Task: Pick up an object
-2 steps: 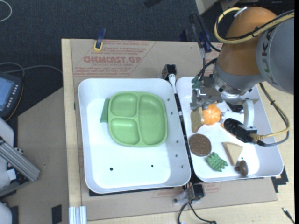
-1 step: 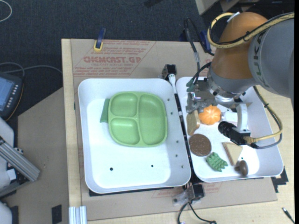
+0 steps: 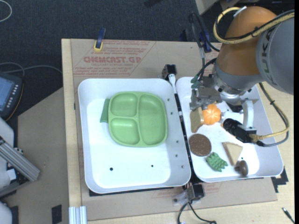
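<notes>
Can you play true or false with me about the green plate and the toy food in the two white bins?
1. The light green divided plastic plate lies in the left white bin. True.
2. The round orange toy fruit sits on the green plate. False: it is in the right white bin, just under the grey and orange arm's gripper.
3. The round brown cookie-like disc is in the right bin. True.
4. The small green leafy toy lies in the left bin. False: it lies in the right bin, near the front, below the brown disc.
5. The tan wedge-shaped toy rests in the right bin. True.
</notes>
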Controlling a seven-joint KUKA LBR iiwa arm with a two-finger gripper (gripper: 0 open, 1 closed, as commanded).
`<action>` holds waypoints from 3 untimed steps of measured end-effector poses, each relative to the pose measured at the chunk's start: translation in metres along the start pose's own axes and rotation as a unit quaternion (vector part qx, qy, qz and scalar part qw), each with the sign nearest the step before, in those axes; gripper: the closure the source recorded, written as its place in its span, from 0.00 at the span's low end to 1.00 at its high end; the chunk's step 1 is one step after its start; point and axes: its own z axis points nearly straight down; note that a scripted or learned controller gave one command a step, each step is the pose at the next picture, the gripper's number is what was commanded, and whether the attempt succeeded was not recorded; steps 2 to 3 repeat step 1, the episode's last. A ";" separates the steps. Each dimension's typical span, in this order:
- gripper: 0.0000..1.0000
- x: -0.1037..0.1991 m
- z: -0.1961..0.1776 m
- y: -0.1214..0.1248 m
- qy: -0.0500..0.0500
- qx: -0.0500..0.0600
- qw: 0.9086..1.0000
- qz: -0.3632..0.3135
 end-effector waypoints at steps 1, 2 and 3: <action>1.00 0.003 0.005 0.009 0.000 0.001 1.000 0.000; 1.00 0.003 0.005 0.009 0.000 0.001 1.000 0.000; 1.00 0.003 0.005 0.009 0.000 0.001 1.000 0.000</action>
